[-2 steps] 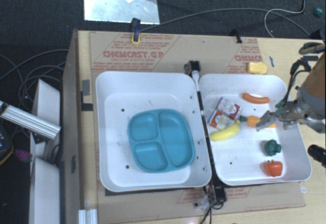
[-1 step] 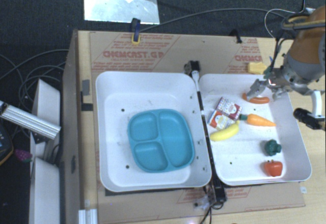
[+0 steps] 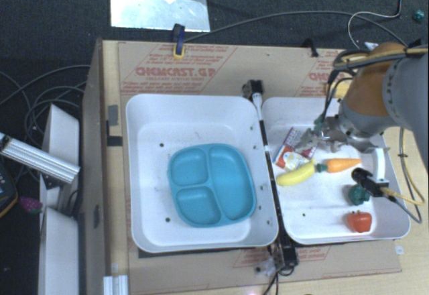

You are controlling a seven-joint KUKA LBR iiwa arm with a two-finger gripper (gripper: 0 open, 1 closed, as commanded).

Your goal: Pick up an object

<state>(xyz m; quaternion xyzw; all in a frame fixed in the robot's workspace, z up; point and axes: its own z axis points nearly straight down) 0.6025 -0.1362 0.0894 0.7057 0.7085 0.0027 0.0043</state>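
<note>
Over right bin (image 3: pixel 395 220), tool (image 3: pixel 320 134) near glossy packet (image 3: pixel 291 146), curved banana (image 3: pixel 295 175)

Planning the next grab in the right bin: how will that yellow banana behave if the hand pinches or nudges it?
The banana looks like a smooth moulded toy, so probably stiff and light. Its curved, rounded body may pivot or roll if nudged. It lies against the red-and-white packet and near the carrot, so a push would likely shift those too.
</note>
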